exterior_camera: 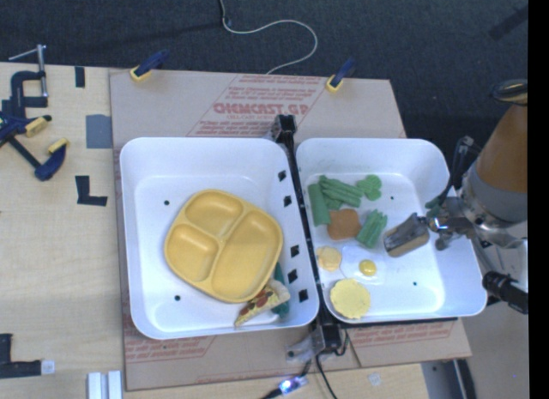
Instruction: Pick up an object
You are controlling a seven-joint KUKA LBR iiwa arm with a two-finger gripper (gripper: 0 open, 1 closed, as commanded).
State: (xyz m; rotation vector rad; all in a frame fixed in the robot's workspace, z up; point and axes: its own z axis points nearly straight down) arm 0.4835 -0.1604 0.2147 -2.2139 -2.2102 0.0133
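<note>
One end effector (405, 238) hangs low over right bin (429, 155); you cannot tell its state. Nearest candidate just to its left: green toy piece (372, 227), beside brown toy food (344, 223). Judged light, rigid plastic, likely slick; pinch green piece across narrow width, mid-length. Farther out: yellow disc (350, 299), flat, harder to grip. Left bin (141, 217) holds yellow divided plate (223, 244).

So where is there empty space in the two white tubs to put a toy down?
In the right bin, bare floor lies along the far wall and in the near right corner past the yellow disc. Its left half is crowded with green pieces. In the left bin, the yellow tray leaves strips along the far and left walls.
</note>
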